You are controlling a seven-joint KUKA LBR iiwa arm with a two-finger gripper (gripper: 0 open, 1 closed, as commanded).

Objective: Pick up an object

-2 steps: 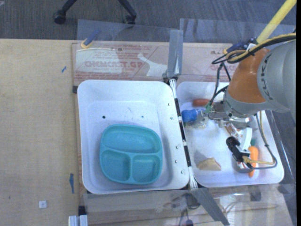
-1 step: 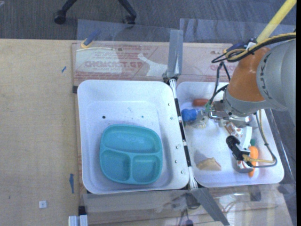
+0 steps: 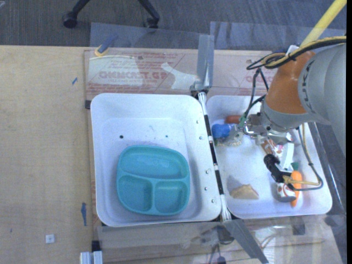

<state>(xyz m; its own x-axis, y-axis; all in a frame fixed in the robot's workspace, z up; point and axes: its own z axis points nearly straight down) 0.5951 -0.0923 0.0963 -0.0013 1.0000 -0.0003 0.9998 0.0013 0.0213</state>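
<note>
Two bins | left bin [image 3: 104, 114]: teal tray [image 3: 153, 180] | right bin [image 3: 319, 202]: blue object [image 3: 221, 130], tan piece [image 3: 243, 191] | fingers: cannot tell

Robotics lab: wooden bench [image 3: 38, 147] with two white bins [image 3: 104, 114], industrial arm [image 3: 308, 87] at frame right, office chair base [image 3: 110, 4] on grey carpet up top

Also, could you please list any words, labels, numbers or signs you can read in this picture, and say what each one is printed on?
Red printing on the flat cardboard sheet behind the left bin: one line of capitals, too faded and blurred to read with any confidence.
Teal divided plate: no lettering visible.
Small things in the right bin: any print is too small to read.
</note>
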